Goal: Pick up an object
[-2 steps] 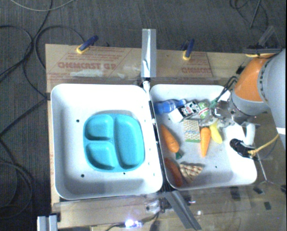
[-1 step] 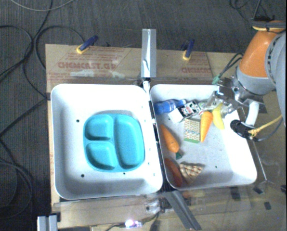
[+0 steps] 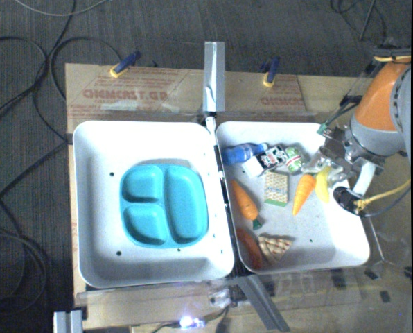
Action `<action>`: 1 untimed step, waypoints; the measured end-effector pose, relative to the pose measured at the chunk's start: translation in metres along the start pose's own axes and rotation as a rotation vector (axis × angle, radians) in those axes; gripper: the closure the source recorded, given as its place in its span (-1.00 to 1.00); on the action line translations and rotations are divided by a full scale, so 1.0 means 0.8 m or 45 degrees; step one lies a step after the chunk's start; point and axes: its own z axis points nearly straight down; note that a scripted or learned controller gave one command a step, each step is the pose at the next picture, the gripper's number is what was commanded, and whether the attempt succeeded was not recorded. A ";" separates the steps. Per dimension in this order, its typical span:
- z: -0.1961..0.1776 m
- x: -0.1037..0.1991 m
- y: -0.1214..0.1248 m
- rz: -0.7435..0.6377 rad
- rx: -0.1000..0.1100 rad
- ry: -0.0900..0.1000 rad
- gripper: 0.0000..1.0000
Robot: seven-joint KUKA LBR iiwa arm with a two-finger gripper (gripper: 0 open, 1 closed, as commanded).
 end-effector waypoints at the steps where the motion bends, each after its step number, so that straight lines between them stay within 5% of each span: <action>1: 0.000 0.000 0.000 0.000 -0.001 0.000 -1.00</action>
